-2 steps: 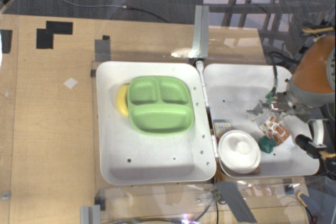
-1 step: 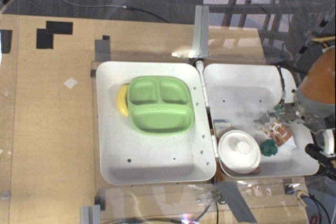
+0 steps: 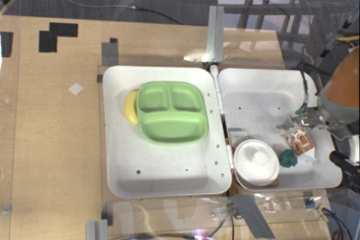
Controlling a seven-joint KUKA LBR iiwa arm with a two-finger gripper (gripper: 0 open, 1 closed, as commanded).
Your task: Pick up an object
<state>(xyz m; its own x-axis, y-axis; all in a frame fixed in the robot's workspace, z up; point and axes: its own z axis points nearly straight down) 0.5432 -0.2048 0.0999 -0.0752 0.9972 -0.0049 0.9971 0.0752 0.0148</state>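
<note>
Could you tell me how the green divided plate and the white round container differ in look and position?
The green divided plate is a rounded rectangle with three compartments, while the white round container is circular with a small raised centre. The plate lies in the left bin, overlapping a yellow object; the container sits in the right bin, at its front left corner. The plate looks larger. Both lie flat.

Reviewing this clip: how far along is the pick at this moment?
Nothing looks lifted yet. The gripper is low in the right bin, just above the small orange-and-white packet. Grasp unconfirmed. The green divided plate, white bowl and dark green object lie untouched.
</note>
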